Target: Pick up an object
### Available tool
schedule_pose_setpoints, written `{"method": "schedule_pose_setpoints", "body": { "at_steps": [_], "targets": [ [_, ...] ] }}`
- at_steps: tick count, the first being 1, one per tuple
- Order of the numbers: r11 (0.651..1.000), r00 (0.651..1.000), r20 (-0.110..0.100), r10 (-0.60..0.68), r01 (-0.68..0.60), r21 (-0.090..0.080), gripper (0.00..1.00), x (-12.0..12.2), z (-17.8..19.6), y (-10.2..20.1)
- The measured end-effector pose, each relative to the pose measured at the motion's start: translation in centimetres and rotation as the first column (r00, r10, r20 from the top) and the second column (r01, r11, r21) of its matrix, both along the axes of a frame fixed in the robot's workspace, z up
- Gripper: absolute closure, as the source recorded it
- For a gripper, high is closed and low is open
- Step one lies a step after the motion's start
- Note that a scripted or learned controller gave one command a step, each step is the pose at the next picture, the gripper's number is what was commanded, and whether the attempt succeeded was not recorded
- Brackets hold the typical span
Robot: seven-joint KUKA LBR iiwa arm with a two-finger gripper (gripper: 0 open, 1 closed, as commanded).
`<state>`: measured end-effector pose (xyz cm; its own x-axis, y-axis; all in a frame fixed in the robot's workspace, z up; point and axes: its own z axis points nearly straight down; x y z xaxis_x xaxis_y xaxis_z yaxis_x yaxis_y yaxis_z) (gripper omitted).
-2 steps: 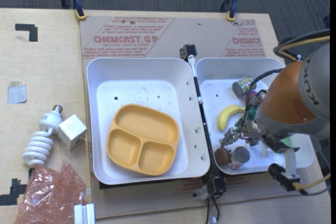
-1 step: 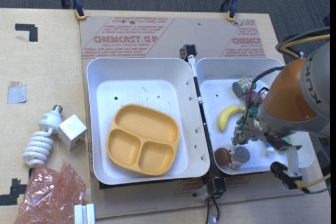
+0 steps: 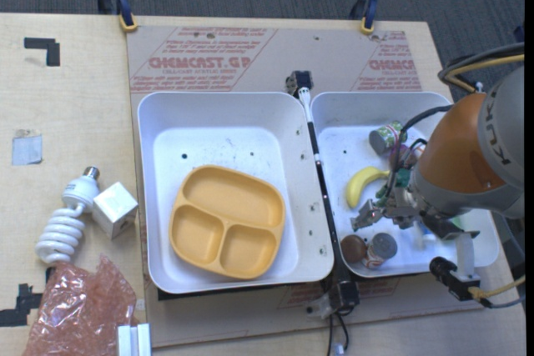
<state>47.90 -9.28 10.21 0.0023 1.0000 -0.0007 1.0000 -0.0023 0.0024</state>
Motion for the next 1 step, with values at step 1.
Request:
{"method": "schedule_pose_setpoints", "body": {
  "at_steps": [1],
  "targets": [
    [1.0,1.0,0.003,0.0,0.0,-0.001,1.0,0.13,0.98,-0.04]
  ]
}}
